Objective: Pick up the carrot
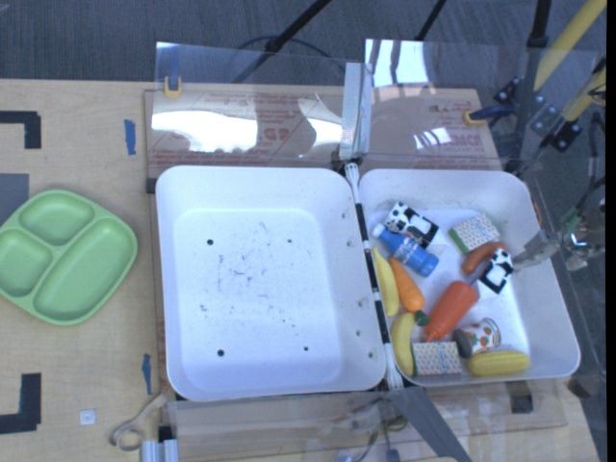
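Note:
The carrot (450, 308) is orange with a green stub at its lower end and lies tilted in the middle of the right bin (551, 308). A second, smaller orange carrot-like piece (406, 285) lies beside a yellow banana (385, 282) near the bin's left wall. A blurred grey metal part, which I take for my gripper (551, 248), hangs at the bin's right rim. It is to the right of and slightly above the carrot and apart from it. Nothing shows held in it.
Around the carrot lie a cow toy (411, 224), a blue bottle (409, 250), a patterned box (475, 231), a black-and-white piece (496, 269), yellow corn (496, 362) and a waffle block (435, 357). The left bin (183, 258) adjoins. A green divided plate (63, 256) sits far left.

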{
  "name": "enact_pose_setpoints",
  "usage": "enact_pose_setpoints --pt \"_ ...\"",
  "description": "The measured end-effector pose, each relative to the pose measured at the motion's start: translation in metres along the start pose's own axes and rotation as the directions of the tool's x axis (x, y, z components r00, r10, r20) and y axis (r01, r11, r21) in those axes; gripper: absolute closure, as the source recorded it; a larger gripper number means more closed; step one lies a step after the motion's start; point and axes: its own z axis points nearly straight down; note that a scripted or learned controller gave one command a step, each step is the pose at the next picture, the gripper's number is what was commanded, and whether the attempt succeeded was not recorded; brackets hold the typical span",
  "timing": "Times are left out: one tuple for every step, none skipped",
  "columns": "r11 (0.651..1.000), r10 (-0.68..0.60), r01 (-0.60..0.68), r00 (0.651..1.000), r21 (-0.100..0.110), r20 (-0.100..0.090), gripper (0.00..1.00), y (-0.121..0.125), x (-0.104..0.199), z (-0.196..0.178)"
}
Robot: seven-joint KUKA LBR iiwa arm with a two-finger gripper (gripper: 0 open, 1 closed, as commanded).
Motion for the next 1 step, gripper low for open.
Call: enact_pose_setpoints --pt "1.0 0.029 -0.029 1.0 0.0 0.0 0.0 -0.0296 0.0343 0.0806"
